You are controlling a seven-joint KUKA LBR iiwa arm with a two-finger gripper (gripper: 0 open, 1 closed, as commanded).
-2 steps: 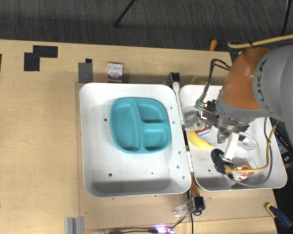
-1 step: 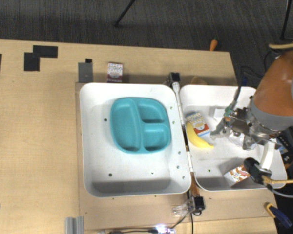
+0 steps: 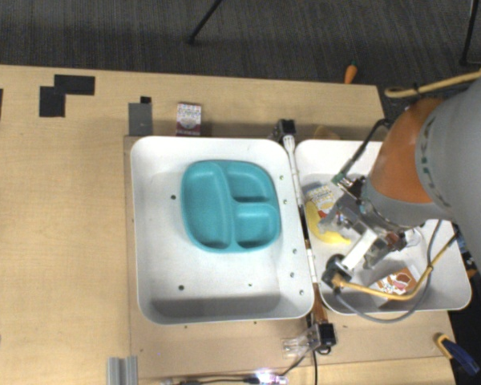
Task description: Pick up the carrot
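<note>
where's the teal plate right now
In the camera view, the teal divided plate lies in the middle of the left bin, clear of its walls. The right bin sits beside it on the view's right.

Even overhead light brightens my bench [image 3: 56, 239]; the white left bin [image 3: 156, 215] glares softly, a grey shadow along its near wall; the floor [image 3: 104, 14] beyond lies dim; my arm [image 3: 457, 151], close to the lens, blurs; the whole view is slightly grainy.

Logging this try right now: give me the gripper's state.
Grey metal gripper: cannot be told, open or shut; it is down in the right-hand shallow white bin.
</note>
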